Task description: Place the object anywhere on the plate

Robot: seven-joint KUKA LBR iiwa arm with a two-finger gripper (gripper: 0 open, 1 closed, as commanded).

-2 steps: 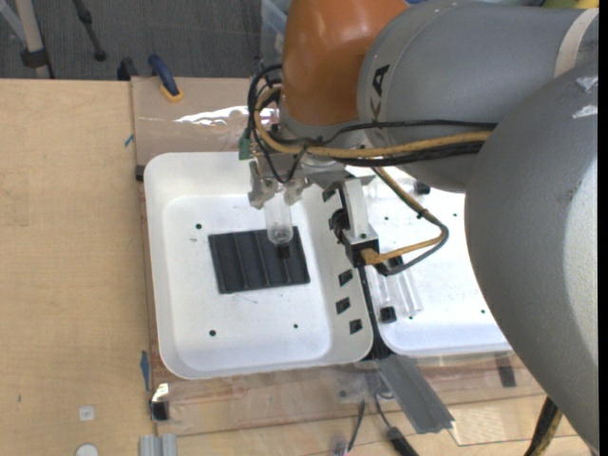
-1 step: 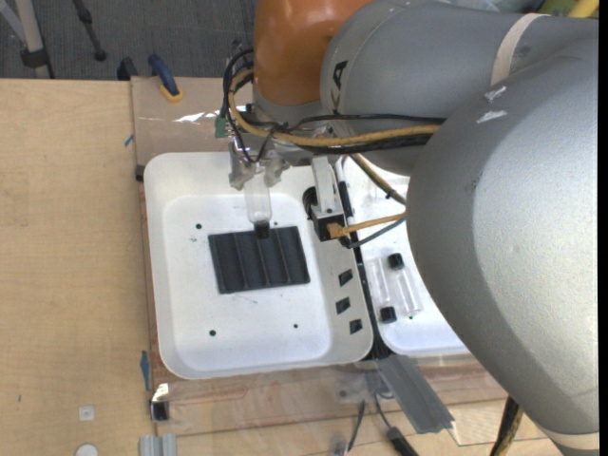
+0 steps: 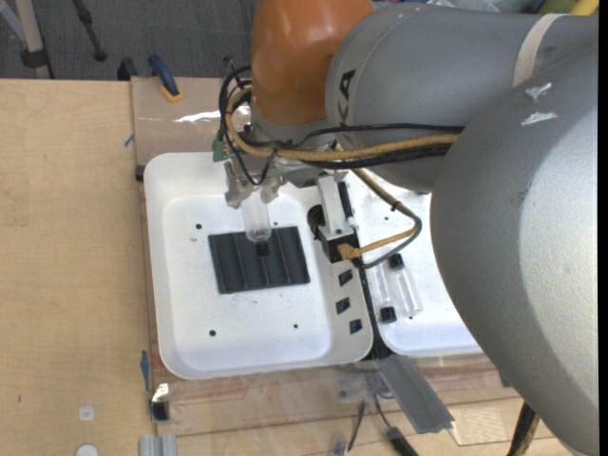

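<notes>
A fixed camera looks down at a slant on a wooden bench (image 3: 57, 255) bearing two shallow white bins side by side. The large grey arm (image 3: 456, 93), with its orange band above the wrist, reaches in from the right and covers much of the upper right of the scene.

In the left bin (image 3: 180, 340) lies a dark, ribbed, rectangular plate (image 3: 237, 269), flat on the bin floor. The gripper (image 3: 255, 198) hangs over the plate's upper edge, its two fingers pointing down with a clear, tube-like object (image 3: 257, 224) between them. The fingers appear closed on its upper end. The object's lower end, with a small dark tip, sits at or just above the plate (contact cannot be judged from this angle).

In the right bin (image 3: 437, 335) lies a second clear tube (image 3: 401, 288), untouched.

Judging by this, the carry seems done: the object is over the plate. What remains is letting go and confirming it rests on the plate.
</notes>
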